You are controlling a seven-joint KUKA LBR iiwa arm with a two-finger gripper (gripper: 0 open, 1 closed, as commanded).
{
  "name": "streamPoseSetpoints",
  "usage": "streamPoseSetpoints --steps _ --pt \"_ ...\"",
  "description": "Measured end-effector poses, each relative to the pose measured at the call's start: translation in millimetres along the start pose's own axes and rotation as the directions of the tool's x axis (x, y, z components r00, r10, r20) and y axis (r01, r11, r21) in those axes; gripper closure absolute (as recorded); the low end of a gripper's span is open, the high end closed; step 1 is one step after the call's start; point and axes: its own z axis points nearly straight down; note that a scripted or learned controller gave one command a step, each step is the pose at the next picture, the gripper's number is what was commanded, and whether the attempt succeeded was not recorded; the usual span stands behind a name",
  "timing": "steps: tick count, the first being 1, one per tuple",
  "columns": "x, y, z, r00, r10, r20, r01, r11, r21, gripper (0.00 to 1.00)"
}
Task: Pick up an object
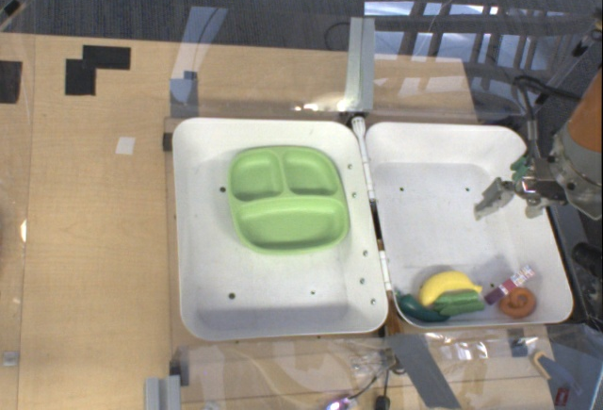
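1. The tool point(497, 196) hangs over the right bin point(443, 149), near its right wall, with the arm point(582, 149) coming in from the right. One finger juts left and down; whether the fingers are apart or together I cannot tell, and nothing shows between them.
2. Below the tool, well apart from it, the candidates crowd the bin's near edge: a banana point(448, 286) lying on a green vegetable point(441, 305), with a small orange piece point(517, 303) and a purple item point(517, 282) just beside to the right.
3. The left bin point(203, 210) holds a green tray point(286, 197).
4. Judging by this, the step is the approach; no grasp is made yet.
5. The next move calls for shifting toward the near edge and descending over one object, likely the banana on top.
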Motion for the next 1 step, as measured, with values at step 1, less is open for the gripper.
streamPoseSetpoints --steps 1 --pt "34.4 -13.1 129.8 1.000 0.007 0.000 -0.007 1.000 -0.001 0.00"
